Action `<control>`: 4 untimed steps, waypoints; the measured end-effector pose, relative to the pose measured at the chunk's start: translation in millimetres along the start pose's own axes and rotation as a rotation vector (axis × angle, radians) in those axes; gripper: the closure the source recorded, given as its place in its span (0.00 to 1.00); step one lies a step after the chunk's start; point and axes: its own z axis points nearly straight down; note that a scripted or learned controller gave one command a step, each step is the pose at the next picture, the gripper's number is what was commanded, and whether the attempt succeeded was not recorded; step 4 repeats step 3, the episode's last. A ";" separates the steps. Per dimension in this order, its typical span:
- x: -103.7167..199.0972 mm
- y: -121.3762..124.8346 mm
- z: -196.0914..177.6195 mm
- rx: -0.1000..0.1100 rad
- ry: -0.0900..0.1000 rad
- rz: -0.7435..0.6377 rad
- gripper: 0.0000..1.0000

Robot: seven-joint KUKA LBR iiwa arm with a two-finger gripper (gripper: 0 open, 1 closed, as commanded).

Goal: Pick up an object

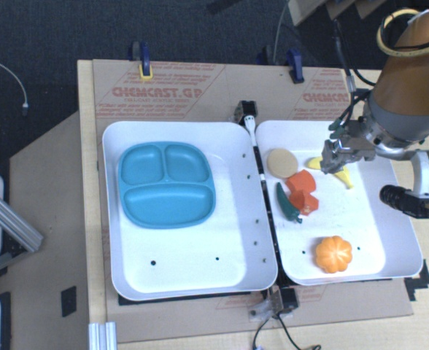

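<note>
The right bin [389, 232] holds several toy foods. A yellow banana [341, 174] lies near its back, partly hidden under my gripper [336, 160], which hangs right over it. A tan round cookie-like piece [281, 162] lies to the left of the banana. In front of it sit a red-orange pepper-like piece [303, 192] and a dark green chili-like piece [287, 203]. An orange pumpkin [333, 254] rests near the bin's front. Nothing shows between the fingers.
The left bin [185, 261] holds a blue divided plate [167, 183]. A black ridge [262, 188] runs between the two bins. The arm's black fitting [408, 199] overhangs the right bin's right side. Clamps [144, 59] stand at the board's back edge.
</note>
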 end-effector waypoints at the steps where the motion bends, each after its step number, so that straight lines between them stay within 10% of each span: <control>1: 38.5 20.0 9.3 0.001 0.000 0.002 1.00; 3: 148.3 67.3 10.2 0.001 0.001 0.000 1.00; 4: 148.3 67.3 10.2 0.001 0.001 0.000 1.00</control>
